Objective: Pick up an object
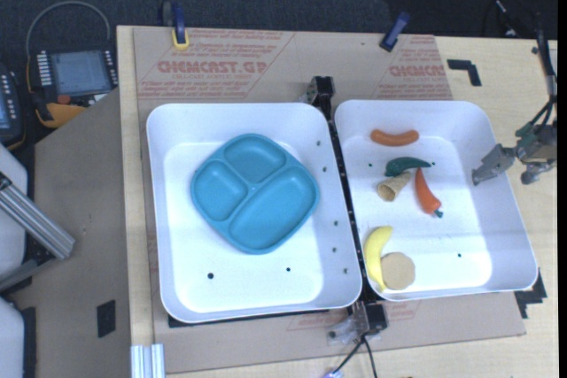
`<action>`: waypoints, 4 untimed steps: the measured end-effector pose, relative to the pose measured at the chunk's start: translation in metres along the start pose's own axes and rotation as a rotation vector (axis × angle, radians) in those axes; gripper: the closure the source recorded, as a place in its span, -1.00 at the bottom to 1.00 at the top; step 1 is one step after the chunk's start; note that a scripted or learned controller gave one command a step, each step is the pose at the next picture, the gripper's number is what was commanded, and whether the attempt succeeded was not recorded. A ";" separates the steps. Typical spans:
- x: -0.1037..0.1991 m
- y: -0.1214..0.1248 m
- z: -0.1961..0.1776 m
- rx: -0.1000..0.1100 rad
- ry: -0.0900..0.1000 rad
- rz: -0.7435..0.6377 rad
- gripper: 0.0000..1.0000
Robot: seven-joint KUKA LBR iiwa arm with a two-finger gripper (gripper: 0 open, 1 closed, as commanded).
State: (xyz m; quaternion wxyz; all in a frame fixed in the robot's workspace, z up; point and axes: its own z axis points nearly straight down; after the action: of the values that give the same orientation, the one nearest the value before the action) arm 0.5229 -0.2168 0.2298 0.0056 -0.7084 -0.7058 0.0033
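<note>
The right bin (pixel 496 252) holds several toy foods: an orange-brown sausage (pixel 394 136) at the back, a dark green vegetable (pixel 407 164), a tan cone (pixel 394 187), an orange carrot (pixel 427 193), a yellow banana (pixel 376 252) and a tan round piece (pixel 398 271) at the front left. My gripper (pixel 512 165) hangs over the bin's right rim, to the right of the carrot and apart from every item. It is open, with nothing between its fingers.
The left bin (pixel 177 261) holds a blue divided plate (pixel 255 192). A black clamp (pixel 321 88) sits where the bins meet at the back. Blue clips (pixel 394 31) pin the cardboard bench top.
</note>
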 end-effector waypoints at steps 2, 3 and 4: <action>0.002 0.005 0.034 -0.011 -0.003 -0.004 -1.00; 0.003 0.002 0.077 -0.007 -0.001 -0.004 -1.00; 0.006 0.013 0.125 -0.011 -0.001 -0.004 -1.00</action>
State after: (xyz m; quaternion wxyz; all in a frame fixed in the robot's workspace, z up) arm 0.5345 -0.2108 0.1045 0.0015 -0.7070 -0.7072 -0.0002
